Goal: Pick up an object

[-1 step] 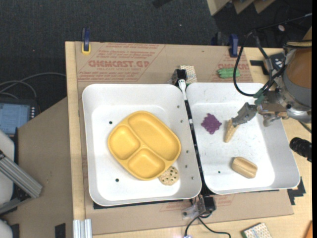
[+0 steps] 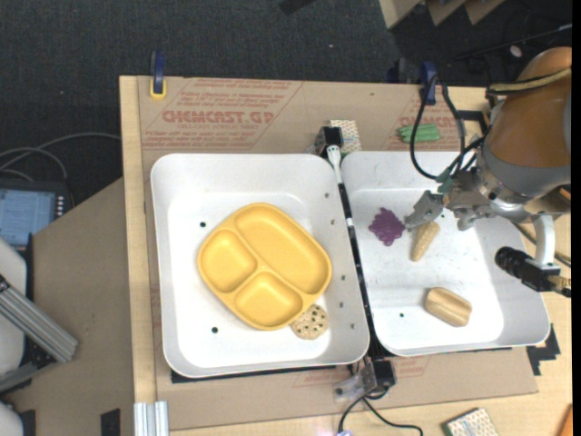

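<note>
Gripper [image 2: 442, 209] hangs low over the right bin [image 2: 508, 330], near its upper middle, with its two fingers spread apart and nothing between them. Just below it lies a pale cone [image 2: 423, 240], its upper end close to the left fingertip; whether they touch cannot be told. A purple piece [image 2: 387, 226] rests just left of the cone, near the bin's left wall. A tan block [image 2: 448, 306] lies lower in the same bin, well apart from the gripper. In the left bin [image 2: 177, 243] sits a yellow tray [image 2: 263, 264] with three compartments, and a spotted cookie [image 2: 310, 322] touches its lower right edge.
</note>
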You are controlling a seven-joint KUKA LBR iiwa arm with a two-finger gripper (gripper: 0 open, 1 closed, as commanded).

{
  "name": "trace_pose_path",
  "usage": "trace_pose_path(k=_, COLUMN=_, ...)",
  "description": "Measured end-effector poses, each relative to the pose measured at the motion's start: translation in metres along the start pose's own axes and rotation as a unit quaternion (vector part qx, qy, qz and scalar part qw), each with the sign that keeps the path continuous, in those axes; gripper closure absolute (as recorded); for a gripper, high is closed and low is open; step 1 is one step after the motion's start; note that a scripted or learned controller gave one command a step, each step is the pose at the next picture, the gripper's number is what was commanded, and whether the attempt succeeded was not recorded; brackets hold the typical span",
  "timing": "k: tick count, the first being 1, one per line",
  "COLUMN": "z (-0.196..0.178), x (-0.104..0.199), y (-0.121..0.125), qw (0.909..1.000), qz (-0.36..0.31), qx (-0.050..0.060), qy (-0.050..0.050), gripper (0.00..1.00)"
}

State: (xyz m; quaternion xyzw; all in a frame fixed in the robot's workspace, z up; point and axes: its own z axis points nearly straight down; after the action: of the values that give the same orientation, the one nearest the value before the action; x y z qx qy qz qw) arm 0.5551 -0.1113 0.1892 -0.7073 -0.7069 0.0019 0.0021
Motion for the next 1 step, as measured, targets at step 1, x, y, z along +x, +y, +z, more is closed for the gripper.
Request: trace_pose_path(k=1, z=0.1104, x=-0.0262, y=0.0108, qw=1.0000, qz=0.001, qx=-0.001, qy=0.000, gripper=0.00)
